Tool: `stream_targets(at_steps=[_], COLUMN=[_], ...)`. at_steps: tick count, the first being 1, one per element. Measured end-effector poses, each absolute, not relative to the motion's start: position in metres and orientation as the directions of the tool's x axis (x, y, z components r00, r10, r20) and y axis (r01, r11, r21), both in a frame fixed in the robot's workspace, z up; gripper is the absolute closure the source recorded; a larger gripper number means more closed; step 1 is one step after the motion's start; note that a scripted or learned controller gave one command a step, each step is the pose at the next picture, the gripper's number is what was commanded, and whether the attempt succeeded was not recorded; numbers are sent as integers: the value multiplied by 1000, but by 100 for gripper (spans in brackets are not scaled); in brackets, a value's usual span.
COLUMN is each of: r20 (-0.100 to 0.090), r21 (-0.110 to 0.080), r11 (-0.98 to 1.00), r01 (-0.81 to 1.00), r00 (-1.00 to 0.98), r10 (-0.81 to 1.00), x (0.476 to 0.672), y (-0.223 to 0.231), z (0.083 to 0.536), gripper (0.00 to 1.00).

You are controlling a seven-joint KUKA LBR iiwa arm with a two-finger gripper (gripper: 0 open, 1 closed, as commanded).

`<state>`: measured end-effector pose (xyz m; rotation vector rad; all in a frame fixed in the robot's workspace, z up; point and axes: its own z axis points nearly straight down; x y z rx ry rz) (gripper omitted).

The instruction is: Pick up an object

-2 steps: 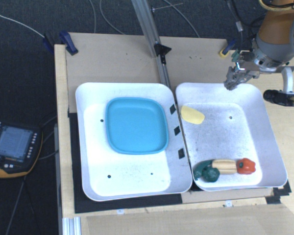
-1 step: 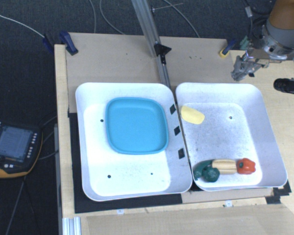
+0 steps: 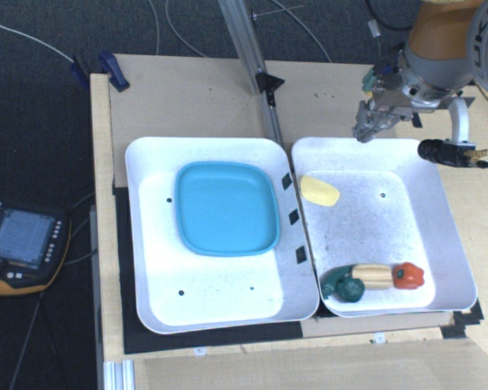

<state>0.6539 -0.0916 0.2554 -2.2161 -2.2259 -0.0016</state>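
In the right bin [image 3: 427, 218], a pale yellow lump [image 3: 320, 191] lies near the far left corner. Along the near edge sit a dark green piece [image 3: 343, 286], a tan cylinder [image 3: 372, 276] and a red piece [image 3: 407, 275], touching in a row. A blue square plate [image 3: 227, 208] fills the middle of the left bin [image 3: 150, 242]. My gripper [image 3: 368, 130] hangs above the far rim of the right bin, well away from every object. Its fingers look pressed together with nothing between them.
A slanted metal pole [image 3: 248, 43] rises from the bench behind the gap between the bins. A black cable connector [image 3: 447, 151] sticks out by the right bin's far right corner. A handheld pendant [image 3: 20, 246] lies off the bench to the left.
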Motion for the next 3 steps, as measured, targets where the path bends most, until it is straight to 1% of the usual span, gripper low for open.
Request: stream_targets(at_steps=[1, 2, 3], r20=[1, 1, 2], r21=[0, 0, 1], r11=[4, 5, 5], r01=[1000, 1000, 1000], r00=[-4, -5, -5], r10=[1000, 1000, 1000], x=[637, 628, 618], y=[-47, 5, 64], z=[247, 235, 243], gripper=[100, 100, 100])
